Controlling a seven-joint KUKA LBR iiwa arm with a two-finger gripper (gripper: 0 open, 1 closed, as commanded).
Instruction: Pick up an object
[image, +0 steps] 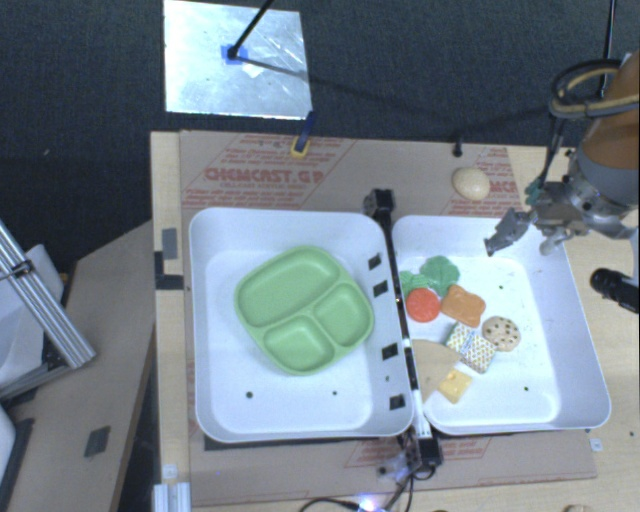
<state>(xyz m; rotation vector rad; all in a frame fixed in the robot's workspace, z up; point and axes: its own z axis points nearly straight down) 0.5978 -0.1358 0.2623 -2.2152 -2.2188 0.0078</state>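
Observation:
Several toy foods lie in the right bin (560, 390), toward its left side: a green leafy piece (436, 270), a red tomato slice (422, 305), an orange piece (464, 303), a cookie (500, 332), a checkered wrapped piece (472, 349), a tan wedge (430, 358) and a yellow cheese cube (455, 385). My gripper (527, 236) hangs above the bin's back right part, up and to the right of the foods. Its two fingers are spread apart with nothing between them.
The left bin (215, 400) holds a green divided plate (303, 308). A beige egg-shaped object (471, 182) rests on the cardboard behind the right bin. A black divider with clips (392, 300) runs between the bins.

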